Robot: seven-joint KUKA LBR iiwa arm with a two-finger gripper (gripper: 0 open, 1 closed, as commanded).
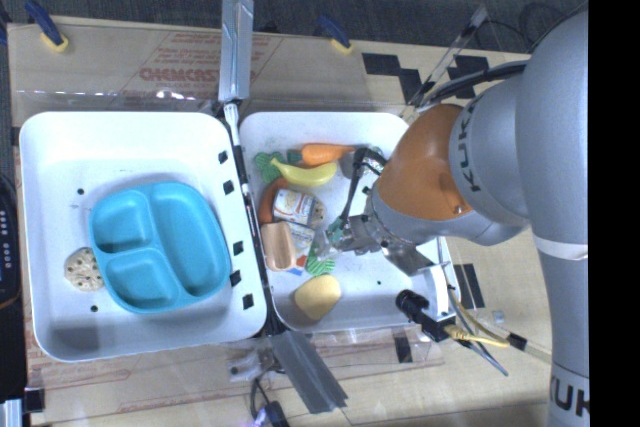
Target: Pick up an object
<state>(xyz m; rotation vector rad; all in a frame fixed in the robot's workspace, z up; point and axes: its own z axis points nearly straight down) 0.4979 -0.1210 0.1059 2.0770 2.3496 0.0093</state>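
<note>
Toy food (pixel 298 205) (jumbled) in right bin (pixel 370 313)

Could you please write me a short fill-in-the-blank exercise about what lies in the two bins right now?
1. The blue divided tray lies in the ____ bin as the camera sees it.
2. The round cookie lies beside the tray's ____ edge in this view.
3. The banana touches the ____-coloured carrot in the right bin.
4. The arm's claw reaches into the ____ bin.

Missing words: left; left; orange; right
</note>
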